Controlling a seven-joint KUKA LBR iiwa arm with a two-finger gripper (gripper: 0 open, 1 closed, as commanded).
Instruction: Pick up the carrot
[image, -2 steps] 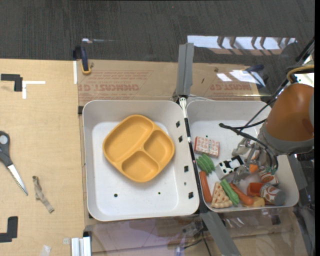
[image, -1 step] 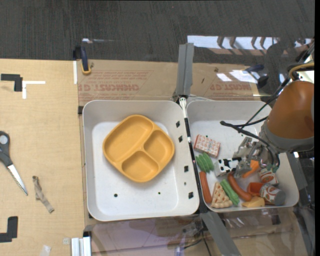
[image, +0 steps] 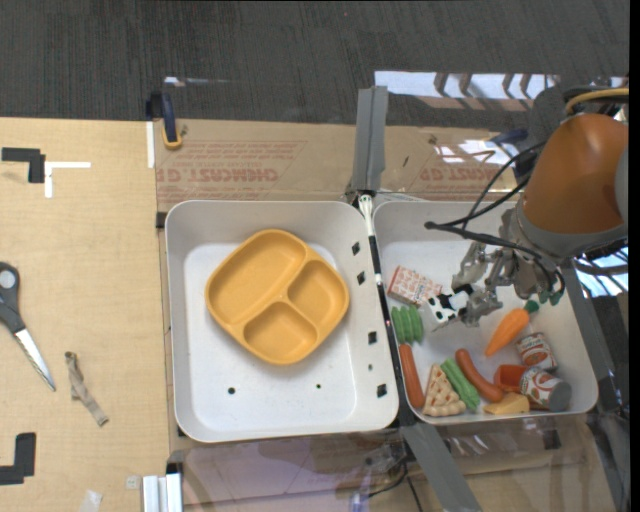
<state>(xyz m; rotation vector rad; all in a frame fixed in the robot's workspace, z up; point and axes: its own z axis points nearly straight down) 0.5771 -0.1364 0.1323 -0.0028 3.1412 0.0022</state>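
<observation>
Carrot (image: 507, 330): lies tilted in the right bin (image: 580, 330), just right of the hand.
Hand (image: 478, 300): hangs above the carrot's left side; finger state cannot be told.
Yellow plate (image: 277, 296): left of the carrot, in the other bin.

You see a smooth matt plastic yellow plate (image: 277, 296), glossy white plastic bins (image: 180, 330), a shiny plastic-looking carrot (image: 507, 329), and brown corrugated cardboard (image: 250, 165) at the bench's far edge.

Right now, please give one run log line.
task: carrot pickup | gripper: above right bin, beside carrot | grasp: not seen | yellow tray: left bin
</observation>
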